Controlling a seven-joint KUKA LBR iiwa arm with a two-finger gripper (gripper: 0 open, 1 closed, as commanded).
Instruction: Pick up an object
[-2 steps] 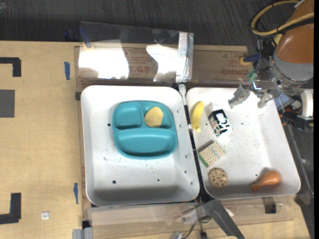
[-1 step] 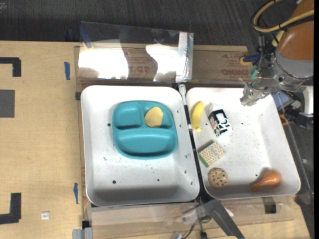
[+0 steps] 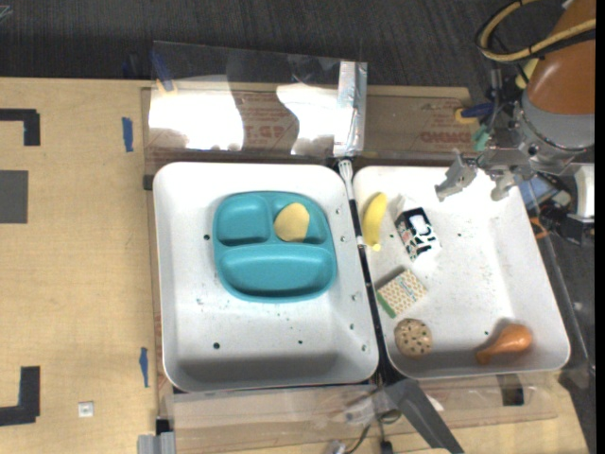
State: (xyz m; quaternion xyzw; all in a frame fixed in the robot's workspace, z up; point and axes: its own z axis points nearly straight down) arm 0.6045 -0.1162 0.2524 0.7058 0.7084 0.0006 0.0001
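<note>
On the bench (image 3: 76, 253) sat two white bins side by side. Left bin (image 3: 180, 329) carried one teal divided tray (image 3: 274, 263), and one yellow round piece (image 3: 292, 221) lay in the tray's 1 o'clock compartment. Right bin (image 3: 473, 272) carried five loose things: one banana (image 3: 375, 218) at its 10 o'clock edge, one black-and-white packet (image 3: 417, 234) just beside it, one patterned card (image 3: 402, 292) near the 8 o'clock side, one cookie (image 3: 412, 336) at 7 o'clock, one orange pear-like piece (image 3: 506, 341) at 5 o'clock. One arm (image 3: 564, 83) reached in; its gripper (image 3: 477, 180) hung over the right bin's 12 o'clock rim, fingers spread apart, nothing between them. Judged step: approach, no grasp yet. Next move would call for choosing a target, likely the packet or banana nearest, shifting toward 8 o'clock, then descending and closing.
</note>
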